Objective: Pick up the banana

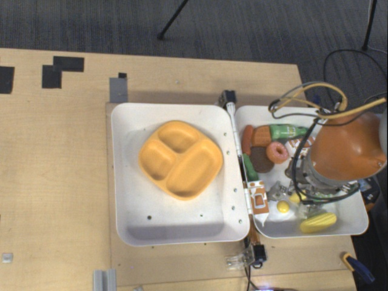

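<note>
The arm [348, 150] enters from the right of the frame and hangs over the right bin [357, 223], its orange band covering much of that bin's right half. The claw [301, 194] points down below the band, in the lower middle of the right bin; whether it is spread or pressed together cannot be determined, as the wrist and cables obscure it.

The banana [318, 222] lies flat on the bin floor in the lower right area of the frame, near the bin's bottom edge. It sits below and slightly right of the claw, close to it but apart; nothing grips it.

A small yellow ball [282, 208] rests just left of the banana. Further up the right bin lie a pink doughnut [277, 153], a dark brown round item [262, 159] and a green bottle [288, 131]. An orange-and-white card [258, 199] lies at the bin's left wall.

The left bin [133, 223] occupies the centre of the frame and contains a yellow divided plate [180, 159] with three compartments.
</note>
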Robot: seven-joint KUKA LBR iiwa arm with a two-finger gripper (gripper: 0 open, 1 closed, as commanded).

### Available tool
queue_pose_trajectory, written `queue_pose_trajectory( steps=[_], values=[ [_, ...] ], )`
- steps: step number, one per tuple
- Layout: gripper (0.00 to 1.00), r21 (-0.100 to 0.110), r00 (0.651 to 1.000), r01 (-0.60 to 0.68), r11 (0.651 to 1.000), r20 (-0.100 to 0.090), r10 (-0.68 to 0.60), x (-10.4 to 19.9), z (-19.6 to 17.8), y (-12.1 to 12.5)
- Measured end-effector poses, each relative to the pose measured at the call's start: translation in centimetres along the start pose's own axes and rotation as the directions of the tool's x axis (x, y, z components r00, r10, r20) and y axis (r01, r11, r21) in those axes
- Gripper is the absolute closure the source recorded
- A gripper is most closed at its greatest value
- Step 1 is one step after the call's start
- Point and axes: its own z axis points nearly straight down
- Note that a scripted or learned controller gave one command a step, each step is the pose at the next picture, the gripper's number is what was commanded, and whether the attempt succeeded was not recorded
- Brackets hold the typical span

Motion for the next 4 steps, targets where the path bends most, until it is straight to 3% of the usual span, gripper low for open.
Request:
queue_pose_trajectory(
  steps=[1,2,3,4],
  values=[
    [1.0,-0.011,1.0,0.003,1.0,0.006,-0.003,-0.7,-1.0,0.2],
    [1.0,-0.01,1.0,0.001,1.0,0.009,-0.001,-0.9,-1.7,0.0],
    [1.0,-0.036,0.998,-0.062,0.997,0.009,0.062,6.7,-13.1,-2.6],
    [0.0,-0.038,0.998,-0.062,0.997,0.01,0.062,6.6,-13.1,-2.6]
  ],
)
